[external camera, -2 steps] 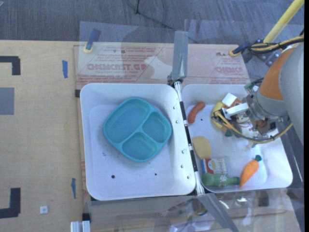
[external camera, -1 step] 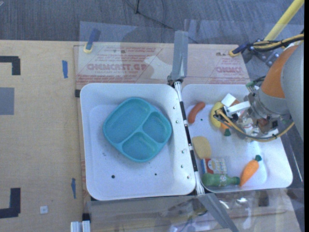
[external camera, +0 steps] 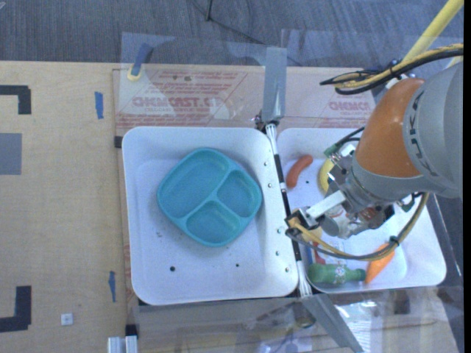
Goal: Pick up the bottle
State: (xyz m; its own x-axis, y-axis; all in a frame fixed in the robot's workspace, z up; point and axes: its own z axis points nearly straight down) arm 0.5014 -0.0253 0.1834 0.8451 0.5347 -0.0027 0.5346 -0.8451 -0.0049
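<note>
A green bottle lies on its side along the near wall of the right bin. My gripper hangs over the middle of that bin, just behind the bottle and apart from it. The grey arm with its orange band covers much of the bin. I see nothing held in the gripper.
In the right bin an orange carrot-shaped piece lies just right of the bottle. An orange-red sausage-shaped piece and a yellow piece lie at the back. A teal divided plate sits in the left bin. Yellow cables hang below the wrist.
</note>
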